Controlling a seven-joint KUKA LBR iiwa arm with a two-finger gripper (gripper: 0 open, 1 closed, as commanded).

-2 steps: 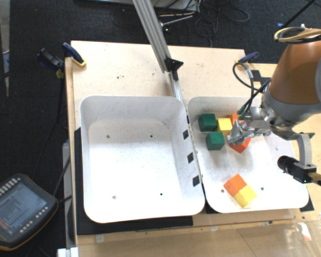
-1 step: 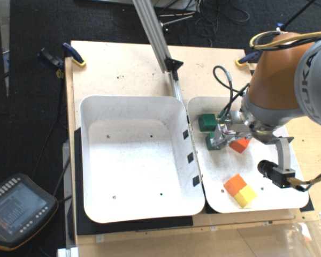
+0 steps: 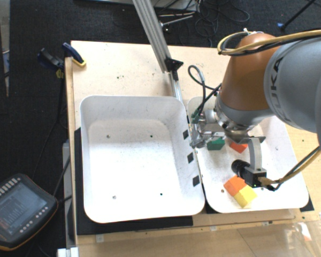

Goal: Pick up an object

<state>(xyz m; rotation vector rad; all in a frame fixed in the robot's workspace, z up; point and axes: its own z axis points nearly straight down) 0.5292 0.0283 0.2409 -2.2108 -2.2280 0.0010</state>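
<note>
My gripper hangs low over the left side of the right bin, close to the wall shared with the left bin. A small green block lies just to its right, touching or nearly touching it; I cannot tell which. A red piece shows partly under the wrist. Toward the bin's front, an orange block and a yellow block sit against each other. The arm's grey and orange body hides the bin's back half.
The left bin stands beside the right one. A slanted metal rail runs from the back down to the bins' shared corner. A black cable fitting hangs near the orange block. A clamp sits at the bench's back left.
</note>
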